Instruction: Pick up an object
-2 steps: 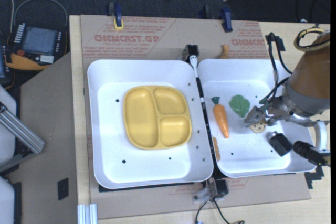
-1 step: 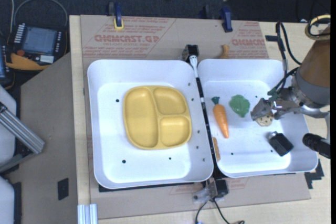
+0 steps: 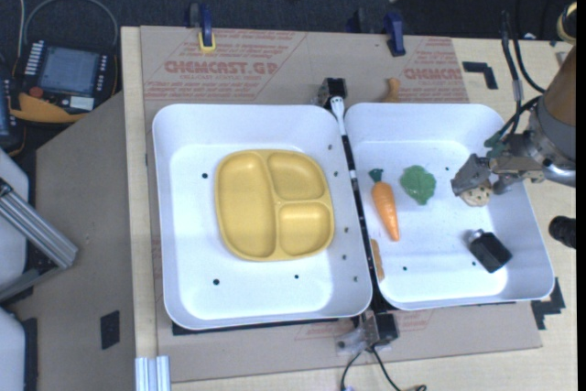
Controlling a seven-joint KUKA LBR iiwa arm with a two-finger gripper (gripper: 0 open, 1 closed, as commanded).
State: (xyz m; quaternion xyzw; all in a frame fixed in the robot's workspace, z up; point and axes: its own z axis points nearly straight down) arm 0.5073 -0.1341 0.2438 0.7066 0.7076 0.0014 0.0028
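A: Any writing to read?
B: Red print on the brown board (image 3: 275, 59) under the bins says "CHEMCAST GP", upside down. It shows again, partly, at the right (image 3: 430, 73).
A: Anything else?
B: Nothing legible.

One fixed camera looks down at a slant on both white bins (image 3: 174, 197), the arm (image 3: 558, 128) entering from the right

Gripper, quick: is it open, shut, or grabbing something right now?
Gripper: cannot be told from the camera view. It sits low over the right bin, at a small tan object, right of the broccoli.
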